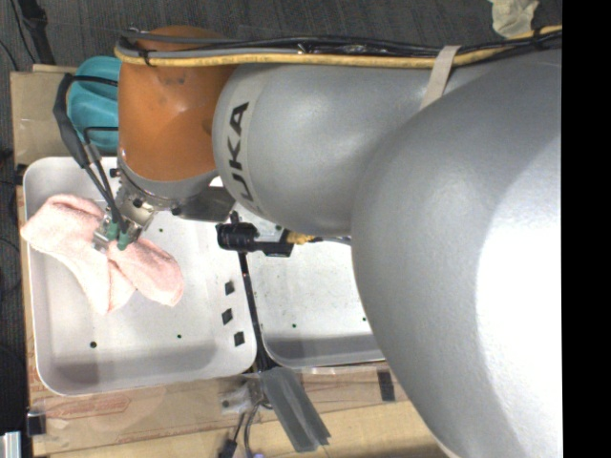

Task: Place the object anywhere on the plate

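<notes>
Cloth (145,271), pink and rumpled, lies directly beneath the tool (115,236).

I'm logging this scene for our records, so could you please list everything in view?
cloth: one, pink, rumpled in the left bin
left bin: one, white, on the bench
right bin: one, white, beside the left bin, mostly covered by the arm
teal thing: one, teal, behind the left bin, partly hidden
wad: one, pale, crumpled, on the dark floor at top right
bench: one, brown, under both bins
arm: one, grey with an orange band, reaching in from the right
gripper: one, down at the cloth in the left bin
</notes>
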